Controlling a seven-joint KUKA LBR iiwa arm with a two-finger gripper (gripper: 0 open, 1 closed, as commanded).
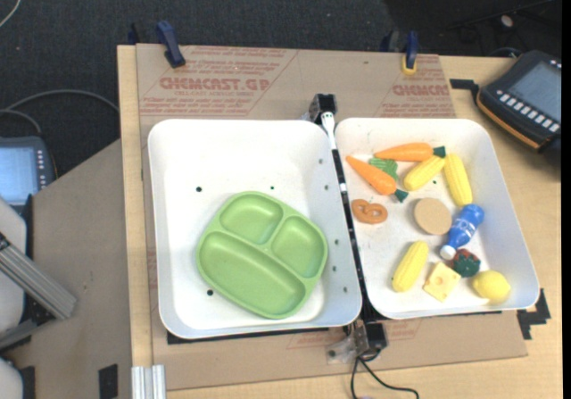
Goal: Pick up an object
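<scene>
Claw state cannot be told: nothing here shows how wide it stands or whether it grips anything.

At the left, the left bin holds a green divided plate, lying flat toward its lower middle. The right bin touches it along the centre seam and carries the toy foods. A brown pretzel sits nearest the seam, below two orange carrots lying at an angle to each other. Further right lie a corn cob, a tan disc, a cheese wedge, a blue-and-white bottle and, at the lower right corner, a lemon.
</scene>
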